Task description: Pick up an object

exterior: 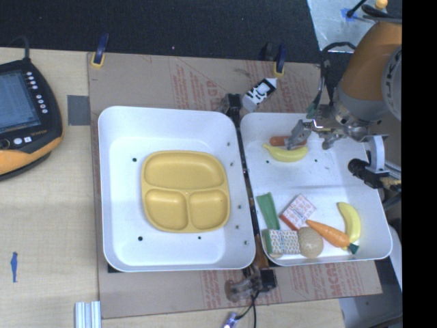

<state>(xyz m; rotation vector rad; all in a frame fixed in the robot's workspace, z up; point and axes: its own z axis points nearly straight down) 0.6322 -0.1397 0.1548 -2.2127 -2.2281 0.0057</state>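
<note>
While the gripper (298, 139) is hovering over the small banana (287, 154), jaw state unclear, it should be descending centred along its curve.

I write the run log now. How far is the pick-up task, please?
Done: the gripper is down in the right bin, at the banana near the far wall. In hand: nothing visibly between the fingers. Left: grasping and lifting; the carrot and other items lie untouched.

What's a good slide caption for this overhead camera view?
Pincer poised over a banana in the right bin; yellow tray in the left bin.
</note>
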